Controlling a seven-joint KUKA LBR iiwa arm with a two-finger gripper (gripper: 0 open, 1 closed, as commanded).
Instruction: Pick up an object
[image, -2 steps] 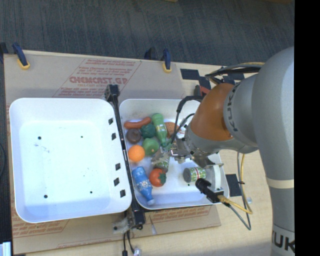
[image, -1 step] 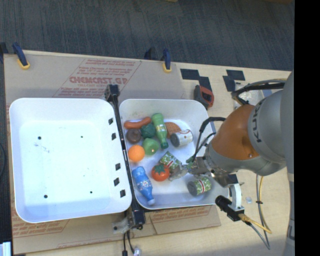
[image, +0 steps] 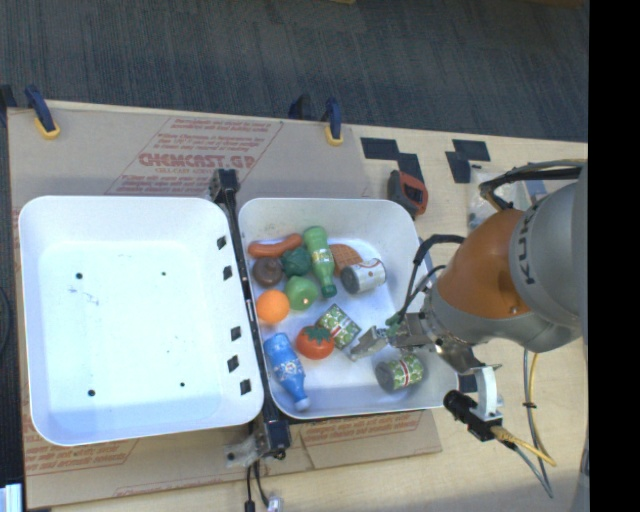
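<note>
Fingers (image: 368, 342) state unclear, low in right bin (image: 400, 222) | beside green can (image: 401, 372) lying sideways

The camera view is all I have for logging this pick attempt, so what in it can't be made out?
- Gripper: small and blurred in the camera view; open or shut unreadable.
- Green can: partly covered by the arm's wrist; label too small to read.
- Arm: cut off at the view's right.
- Piled toys near the green bottle: overlapping, so their contact with each other is unclear.
</note>
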